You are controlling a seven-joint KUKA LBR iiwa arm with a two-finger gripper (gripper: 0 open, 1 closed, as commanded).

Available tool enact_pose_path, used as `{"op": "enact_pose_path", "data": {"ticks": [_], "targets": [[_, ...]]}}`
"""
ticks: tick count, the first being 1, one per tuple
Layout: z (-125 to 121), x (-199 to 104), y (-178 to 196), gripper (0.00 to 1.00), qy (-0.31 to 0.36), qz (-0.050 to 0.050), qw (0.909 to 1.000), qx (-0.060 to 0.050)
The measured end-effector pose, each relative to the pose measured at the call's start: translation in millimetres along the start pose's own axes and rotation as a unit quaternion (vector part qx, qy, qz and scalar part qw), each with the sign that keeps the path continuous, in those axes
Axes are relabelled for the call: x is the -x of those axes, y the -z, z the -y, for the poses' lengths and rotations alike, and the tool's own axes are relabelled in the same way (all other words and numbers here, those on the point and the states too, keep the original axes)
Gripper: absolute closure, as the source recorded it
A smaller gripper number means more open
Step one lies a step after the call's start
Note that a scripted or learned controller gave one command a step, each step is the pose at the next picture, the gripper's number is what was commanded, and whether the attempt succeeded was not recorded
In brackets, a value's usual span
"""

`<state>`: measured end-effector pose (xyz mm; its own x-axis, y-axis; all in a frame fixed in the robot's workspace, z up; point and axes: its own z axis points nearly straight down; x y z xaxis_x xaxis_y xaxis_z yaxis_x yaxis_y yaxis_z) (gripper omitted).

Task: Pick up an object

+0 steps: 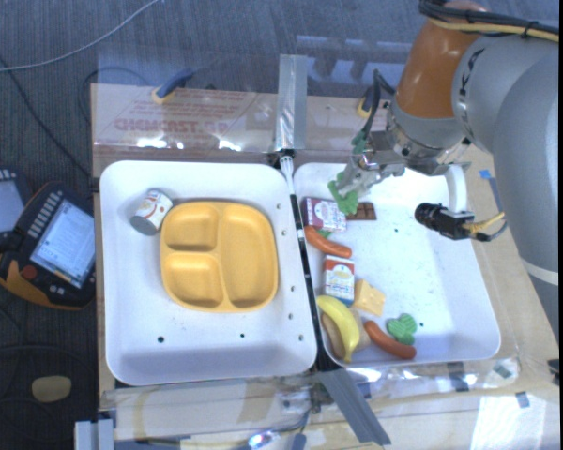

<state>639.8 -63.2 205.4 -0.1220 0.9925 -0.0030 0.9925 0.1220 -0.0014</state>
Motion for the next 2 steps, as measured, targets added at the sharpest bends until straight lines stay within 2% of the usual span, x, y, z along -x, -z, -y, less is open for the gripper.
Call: {"op": "enact_pose_path", "data": {"ticks": [1, 2], "targets": [[16, -36, 39, 1.0, -0.128, 0.0, 0.9917, -0.001], [-14, 34, 11, 1.0, -0.152, 0.0, 0.9883, -0.001]]}}
